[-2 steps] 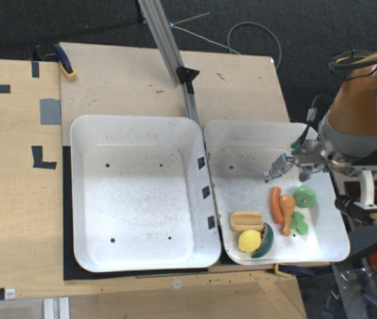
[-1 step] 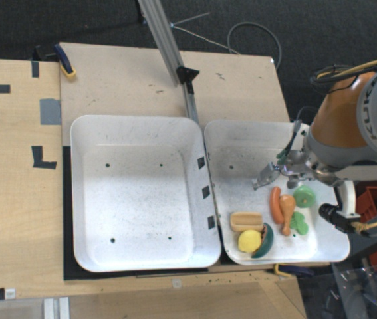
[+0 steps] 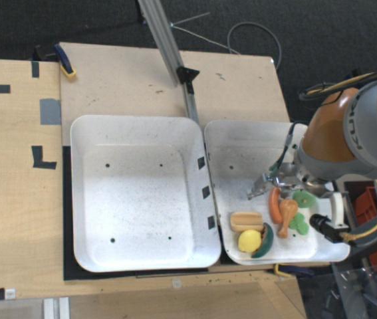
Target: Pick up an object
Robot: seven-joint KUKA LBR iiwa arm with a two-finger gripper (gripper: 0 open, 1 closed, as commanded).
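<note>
My gripper [image 3: 266, 185] hangs low in the right bin [image 3: 241, 138], near its middle, under the grey and orange arm [image 3: 334, 138] that comes in from the right. Just below and right of it lie a red-orange carrot [image 3: 275, 205] and an orange drumstick [image 3: 286, 215]. A tan bun [image 3: 246, 220], a yellow lemon [image 3: 249, 240] and a dark green curved vegetable [image 3: 266, 242] sit along the bin's front. Green pieces [image 3: 302, 199] lie partly under the wrist. Nothing is visibly held.
The left bin [image 3: 135, 191] stands beside the right one, their rims meeting at the middle. A slanted metal bar [image 3: 165, 35] runs from the top down to the bins' shared back corner. Cables [image 3: 254, 35] lie behind the bench.
</note>
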